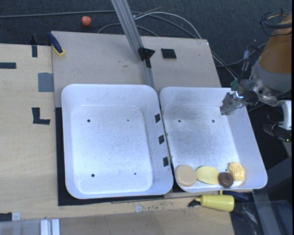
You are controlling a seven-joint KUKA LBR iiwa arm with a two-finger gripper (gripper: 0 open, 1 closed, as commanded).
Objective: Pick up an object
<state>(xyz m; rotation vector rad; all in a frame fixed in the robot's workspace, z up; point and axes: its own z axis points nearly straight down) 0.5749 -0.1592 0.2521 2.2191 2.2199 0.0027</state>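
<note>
The grey two-finger claw hangs over the far right rim of the right-hand shallow white bin, and its state cannot be told at this size. Everything to pick lies well apart from it, along that bin's near wall: a round tan disc, a pale yellow-green oval piece, a small dark brown ring and a knobbly yellow block, packed in a row running left to right. The next reach probably has to travel nearward and slightly left.
</note>
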